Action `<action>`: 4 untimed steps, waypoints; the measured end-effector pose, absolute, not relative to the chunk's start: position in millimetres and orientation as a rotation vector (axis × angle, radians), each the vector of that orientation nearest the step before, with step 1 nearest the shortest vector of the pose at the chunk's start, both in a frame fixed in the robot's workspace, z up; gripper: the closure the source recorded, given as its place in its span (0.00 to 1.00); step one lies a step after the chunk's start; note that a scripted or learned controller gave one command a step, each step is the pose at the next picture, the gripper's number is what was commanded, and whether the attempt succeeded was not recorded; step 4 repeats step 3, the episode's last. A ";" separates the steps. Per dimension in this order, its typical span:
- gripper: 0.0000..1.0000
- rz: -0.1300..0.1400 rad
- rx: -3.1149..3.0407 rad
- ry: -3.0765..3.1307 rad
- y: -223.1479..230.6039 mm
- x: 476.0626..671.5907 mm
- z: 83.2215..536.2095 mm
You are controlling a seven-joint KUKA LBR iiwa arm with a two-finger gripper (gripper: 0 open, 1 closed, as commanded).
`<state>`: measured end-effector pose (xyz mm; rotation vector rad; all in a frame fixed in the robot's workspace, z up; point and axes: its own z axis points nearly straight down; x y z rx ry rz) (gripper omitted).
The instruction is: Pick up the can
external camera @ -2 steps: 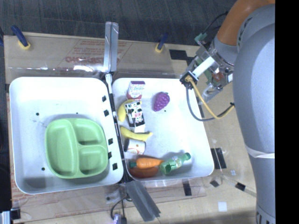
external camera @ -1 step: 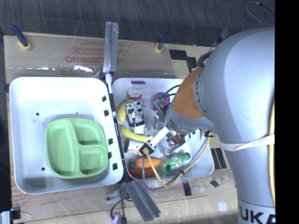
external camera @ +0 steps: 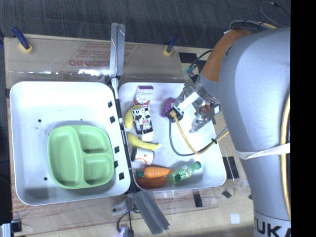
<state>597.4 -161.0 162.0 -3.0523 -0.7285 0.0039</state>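
A small white can with red markings lies in the right bin, near its left wall, just below a banana and above a carrot. My gripper hangs over the right half of that bin, to the right of the can and higher in the view, well apart from it. Nothing shows between its tips. A yellow cable loops down from the wrist over the bin floor.
The right bin also holds a pink and white carton, a black and white carton, a purple object, and a green bottle. A green divided plate sits in the left bin.
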 end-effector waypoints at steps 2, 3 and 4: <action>0.00 0.010 -3.042 -0.768 -126.8 560.1 182.5; 0.00 0.005 -3.009 -0.893 -166.1 476.0 238.3; 0.00 0.005 -3.009 -0.893 -166.1 476.0 238.3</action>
